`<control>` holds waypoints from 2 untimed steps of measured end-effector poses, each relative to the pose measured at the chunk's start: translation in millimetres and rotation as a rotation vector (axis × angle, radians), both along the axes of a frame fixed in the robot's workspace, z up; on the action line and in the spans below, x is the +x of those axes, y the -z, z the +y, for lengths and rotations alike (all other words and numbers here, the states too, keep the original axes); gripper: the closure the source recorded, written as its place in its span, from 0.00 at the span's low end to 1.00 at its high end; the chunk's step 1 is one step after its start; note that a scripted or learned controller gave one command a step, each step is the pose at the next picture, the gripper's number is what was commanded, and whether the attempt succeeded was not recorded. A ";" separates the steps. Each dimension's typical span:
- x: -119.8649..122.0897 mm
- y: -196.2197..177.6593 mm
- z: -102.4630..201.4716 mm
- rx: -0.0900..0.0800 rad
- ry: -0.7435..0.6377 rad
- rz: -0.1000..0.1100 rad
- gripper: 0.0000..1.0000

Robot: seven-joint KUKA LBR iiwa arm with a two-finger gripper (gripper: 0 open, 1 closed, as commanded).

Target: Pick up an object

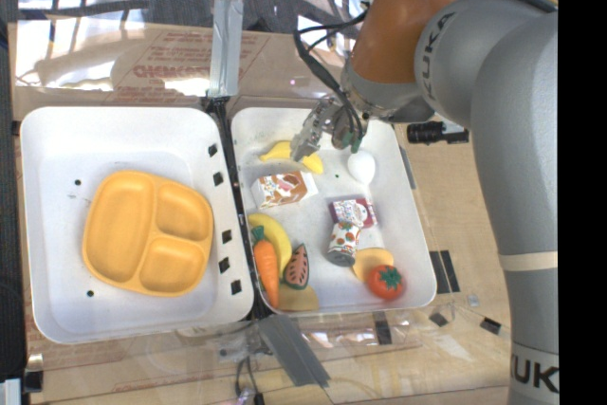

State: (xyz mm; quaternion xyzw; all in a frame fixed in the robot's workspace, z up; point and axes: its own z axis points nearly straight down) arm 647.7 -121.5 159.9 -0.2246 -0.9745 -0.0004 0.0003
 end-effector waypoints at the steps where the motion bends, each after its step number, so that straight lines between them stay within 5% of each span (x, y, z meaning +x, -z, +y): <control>1: 0.1 -0.5 -0.8 -0.001 0.001 -0.001 0.00; 2: -30.5 44.3 15.5 -0.004 0.062 -0.012 0.00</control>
